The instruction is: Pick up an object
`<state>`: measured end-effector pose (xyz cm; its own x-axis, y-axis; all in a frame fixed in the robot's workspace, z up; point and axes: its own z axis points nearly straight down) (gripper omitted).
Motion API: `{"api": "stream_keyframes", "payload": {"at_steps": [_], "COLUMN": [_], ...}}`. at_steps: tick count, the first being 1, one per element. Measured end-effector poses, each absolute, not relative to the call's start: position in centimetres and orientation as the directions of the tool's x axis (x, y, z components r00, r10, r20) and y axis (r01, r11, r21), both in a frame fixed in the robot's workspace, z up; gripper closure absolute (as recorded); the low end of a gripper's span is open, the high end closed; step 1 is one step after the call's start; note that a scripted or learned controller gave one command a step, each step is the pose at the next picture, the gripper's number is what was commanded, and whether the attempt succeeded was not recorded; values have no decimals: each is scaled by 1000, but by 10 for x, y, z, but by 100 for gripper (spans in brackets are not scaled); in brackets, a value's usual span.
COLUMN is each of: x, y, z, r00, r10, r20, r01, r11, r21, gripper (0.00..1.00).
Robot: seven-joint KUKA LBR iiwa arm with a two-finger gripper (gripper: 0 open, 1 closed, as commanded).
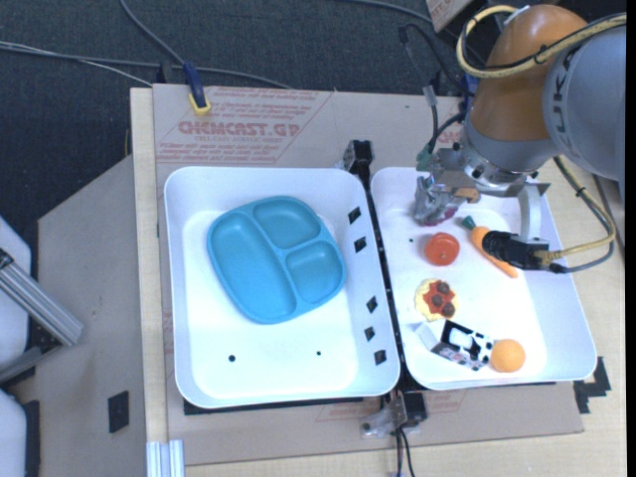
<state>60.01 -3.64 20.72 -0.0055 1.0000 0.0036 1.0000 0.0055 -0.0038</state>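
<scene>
The pincer (pixel 434 204) hangs low at the right bin's (pixel 561 338) far-left corner (whether spread or pressed together I cannot tell), and the nearest object, a red tomato (pixel 442 248), lies just beside it toward 6 o'clock.

Two bins sat side by side on the bench. The left bin (pixel 189 266) held a divided plate (pixel 276 257). In the right bin (pixel 556 336), a tomato (pixel 442 249) lay left of a carrot (pixel 494 247); nearer the front lay a pizza slice (pixel 435 298), a card (pixel 462 344) and an orange (pixel 508 356).
</scene>
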Motion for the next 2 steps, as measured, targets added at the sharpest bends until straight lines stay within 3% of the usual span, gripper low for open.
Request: {"api": "stream_keyframes", "payload": {"at_steps": [2], "x": [561], "y": [63], "z": [214], "r00": [-6], "r10": [1000], "r20": [4], "r01": [1000], "r11": [6], "r21": [-4], "gripper": [100]}}
